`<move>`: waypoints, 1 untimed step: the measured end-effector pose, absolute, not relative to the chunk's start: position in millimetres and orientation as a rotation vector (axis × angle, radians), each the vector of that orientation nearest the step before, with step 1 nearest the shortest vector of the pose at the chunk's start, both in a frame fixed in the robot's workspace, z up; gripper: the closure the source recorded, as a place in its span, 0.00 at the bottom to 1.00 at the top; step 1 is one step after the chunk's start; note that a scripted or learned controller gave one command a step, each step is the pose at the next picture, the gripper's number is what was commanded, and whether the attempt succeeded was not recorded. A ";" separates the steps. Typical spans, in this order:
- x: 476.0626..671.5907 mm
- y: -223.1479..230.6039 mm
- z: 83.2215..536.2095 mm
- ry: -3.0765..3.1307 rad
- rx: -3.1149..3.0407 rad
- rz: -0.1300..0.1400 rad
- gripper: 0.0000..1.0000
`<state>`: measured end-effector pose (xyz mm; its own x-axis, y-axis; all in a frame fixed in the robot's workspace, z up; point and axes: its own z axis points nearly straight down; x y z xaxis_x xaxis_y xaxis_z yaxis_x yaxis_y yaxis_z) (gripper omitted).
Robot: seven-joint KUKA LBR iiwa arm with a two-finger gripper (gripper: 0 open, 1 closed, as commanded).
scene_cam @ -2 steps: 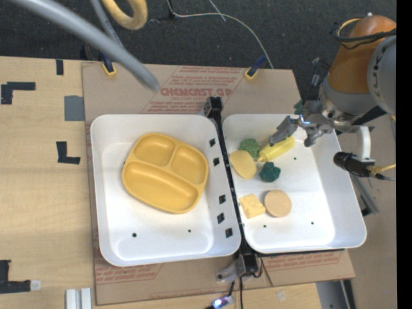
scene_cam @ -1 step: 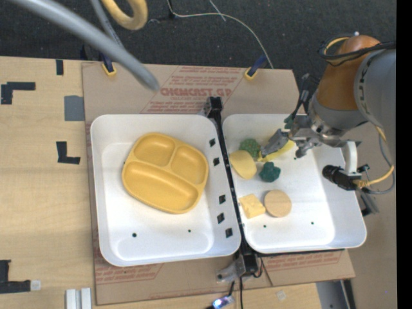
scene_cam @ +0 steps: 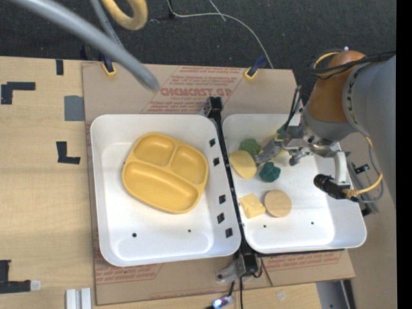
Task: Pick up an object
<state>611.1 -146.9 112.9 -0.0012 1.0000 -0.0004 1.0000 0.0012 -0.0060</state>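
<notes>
Overhead, the worktop (scene_cam: 38, 172) bears two white bins. A yellow divided plate (scene_cam: 165, 171) lies in the left bin (scene_cam: 109, 237). Over the right bin (scene_cam: 322, 234), the tool (scene_cam: 278, 148) hangs above the green pieces (scene_cam: 257, 159); whether its grip is wide or narrow cannot be told. Nearby lie a pale yellow lump (scene_cam: 244, 164), a tan disc (scene_cam: 277, 203) and a yellow wedge (scene_cam: 252, 206).

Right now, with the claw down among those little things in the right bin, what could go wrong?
1. The gripper sits amid a tight cluster: a green piece, a teal piece and a pale yellow piece. It may catch two, or nudge them all aside.
2. That cluster lies near the divider, so a push could jam a piece against it.
3. The tan disc and yellow block lie flat, probably hard to pinch.
</notes>
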 end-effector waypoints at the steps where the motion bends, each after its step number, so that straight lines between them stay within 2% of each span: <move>1: 612.3 -146.0 125.8 -2.223 -2.217 0.003 1.00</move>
<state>612.3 -146.0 125.8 -0.0027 1.0000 -0.0003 1.0000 0.0027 -0.0027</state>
